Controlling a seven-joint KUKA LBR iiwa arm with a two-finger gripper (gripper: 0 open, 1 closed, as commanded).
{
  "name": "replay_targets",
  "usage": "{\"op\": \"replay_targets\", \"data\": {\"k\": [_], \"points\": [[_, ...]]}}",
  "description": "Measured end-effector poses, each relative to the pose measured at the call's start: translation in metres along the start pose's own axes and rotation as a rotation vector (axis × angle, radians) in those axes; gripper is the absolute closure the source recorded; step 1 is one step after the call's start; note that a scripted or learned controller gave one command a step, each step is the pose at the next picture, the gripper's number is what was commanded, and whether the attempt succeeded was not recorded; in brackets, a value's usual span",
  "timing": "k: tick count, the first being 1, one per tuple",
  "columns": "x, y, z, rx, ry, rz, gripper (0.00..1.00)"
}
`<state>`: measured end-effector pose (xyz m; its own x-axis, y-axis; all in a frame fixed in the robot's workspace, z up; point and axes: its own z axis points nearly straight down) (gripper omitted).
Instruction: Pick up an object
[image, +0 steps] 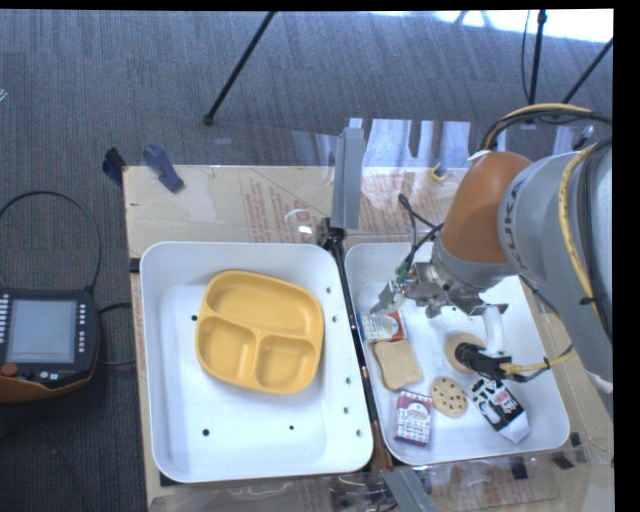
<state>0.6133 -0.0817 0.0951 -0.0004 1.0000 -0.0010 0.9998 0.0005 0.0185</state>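
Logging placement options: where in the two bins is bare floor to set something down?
Left bin: broad bare floor in front of the yellow plate, to its front rim. Right bin: crowded with toast, cookie, red box, carton; far corner beside left bin bare.

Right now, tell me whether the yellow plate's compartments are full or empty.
Empty: the yellow plate lies flat in the left bin, and all three compartments show bare yellow plastic.

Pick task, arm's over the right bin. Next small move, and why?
Probably lower the gripper straight toward the small carton by the right bin's left wall: in this view it is the item closest to the gripper, and nothing is visibly held. The toast slice lies just beside it, so keep the descent narrow.
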Motion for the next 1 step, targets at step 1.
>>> {"op": "replay_targets", "data": {"k": [1], "points": [[-0.0142, -0.0278, 0.0, 0.001, 0.002, -0.002, 0.0]]}}
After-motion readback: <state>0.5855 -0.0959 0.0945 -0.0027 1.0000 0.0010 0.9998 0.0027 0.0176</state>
